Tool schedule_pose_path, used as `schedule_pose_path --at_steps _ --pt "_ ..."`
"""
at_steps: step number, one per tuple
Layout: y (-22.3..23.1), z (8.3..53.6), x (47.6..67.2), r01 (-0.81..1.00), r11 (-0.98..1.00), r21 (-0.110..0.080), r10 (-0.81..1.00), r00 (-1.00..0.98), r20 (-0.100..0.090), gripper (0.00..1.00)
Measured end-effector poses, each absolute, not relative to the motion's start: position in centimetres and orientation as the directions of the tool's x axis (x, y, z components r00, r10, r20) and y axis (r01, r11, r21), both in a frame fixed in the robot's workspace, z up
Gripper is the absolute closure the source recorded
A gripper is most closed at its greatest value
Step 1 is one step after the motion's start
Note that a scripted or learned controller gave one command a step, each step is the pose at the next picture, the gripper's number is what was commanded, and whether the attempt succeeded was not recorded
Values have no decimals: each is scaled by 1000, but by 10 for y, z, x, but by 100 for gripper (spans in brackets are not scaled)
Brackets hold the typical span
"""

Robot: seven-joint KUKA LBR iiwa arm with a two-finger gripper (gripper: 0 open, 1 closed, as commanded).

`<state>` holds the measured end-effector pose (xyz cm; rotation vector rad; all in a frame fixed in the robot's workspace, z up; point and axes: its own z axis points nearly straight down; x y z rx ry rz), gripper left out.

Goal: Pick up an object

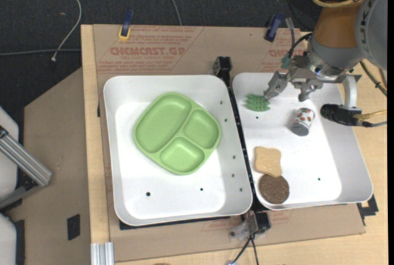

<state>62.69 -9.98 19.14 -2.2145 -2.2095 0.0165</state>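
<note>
My gripper [286,95] hangs over the far part of the right bin [335,180], open, with nothing between its fingers. Its left fingertip [269,95] is right beside a small green leafy toy [258,103] on the bin floor. A small patterned cup [302,121] lies on its side just in front of the gripper. At the bin's near left, a tan toast slice [268,160] sits next to a round brown patty [274,188].
The left bin [123,183] holds a green divided plate [177,132] near its middle. A black divider clip [222,65] sits between the bins at the far edge. The arm reaches in from the upper right.
</note>
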Motion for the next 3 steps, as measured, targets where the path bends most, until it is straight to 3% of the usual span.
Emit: schedule_pose_path --at_steps 1,3 --pt "-100 200 630 1000 0 -2 1000 0 1 0" --pt "-103 94 636 1000 -1 -8 1000 1 2 0"
